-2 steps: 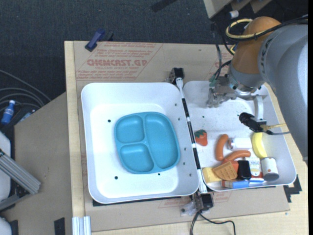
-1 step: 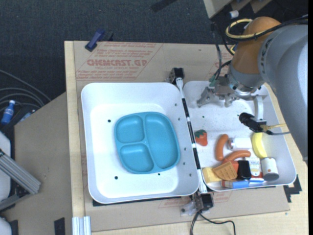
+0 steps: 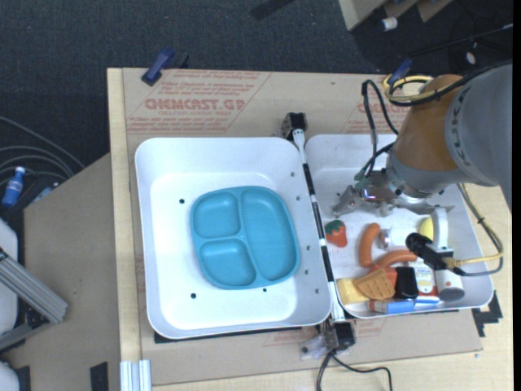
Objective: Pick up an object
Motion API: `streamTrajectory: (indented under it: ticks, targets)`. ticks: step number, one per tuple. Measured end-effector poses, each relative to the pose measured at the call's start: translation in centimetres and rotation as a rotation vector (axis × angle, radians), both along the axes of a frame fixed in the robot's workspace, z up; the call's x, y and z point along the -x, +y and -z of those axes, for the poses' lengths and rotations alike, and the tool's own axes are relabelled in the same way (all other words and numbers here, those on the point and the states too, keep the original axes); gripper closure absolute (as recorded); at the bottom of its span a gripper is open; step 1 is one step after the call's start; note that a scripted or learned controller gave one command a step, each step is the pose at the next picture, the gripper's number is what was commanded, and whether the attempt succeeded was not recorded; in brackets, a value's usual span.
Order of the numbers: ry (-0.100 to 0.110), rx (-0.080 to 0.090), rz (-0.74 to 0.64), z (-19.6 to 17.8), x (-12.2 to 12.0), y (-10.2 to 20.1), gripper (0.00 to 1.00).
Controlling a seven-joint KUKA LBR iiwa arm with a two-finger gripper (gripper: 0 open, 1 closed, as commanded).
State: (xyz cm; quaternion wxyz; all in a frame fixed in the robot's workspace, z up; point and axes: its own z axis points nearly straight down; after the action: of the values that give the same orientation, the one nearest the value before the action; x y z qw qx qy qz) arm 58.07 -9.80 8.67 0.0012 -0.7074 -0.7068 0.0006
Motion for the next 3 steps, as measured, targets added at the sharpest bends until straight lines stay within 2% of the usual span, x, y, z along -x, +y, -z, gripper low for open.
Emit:
streamTrajectory:
  ticks: [1, 2, 3]
  targets:
    - [-0.004, 0.001, -0.001, 0.2, -6.8, 0.4, 0.0]
    - [-0.005, 0.002, -0.002, -0.9, -6.9, 0.4, 1.0]
    - [-0.004, 0.002, -0.002, -0.8, -6.9, 0.4, 0.0]
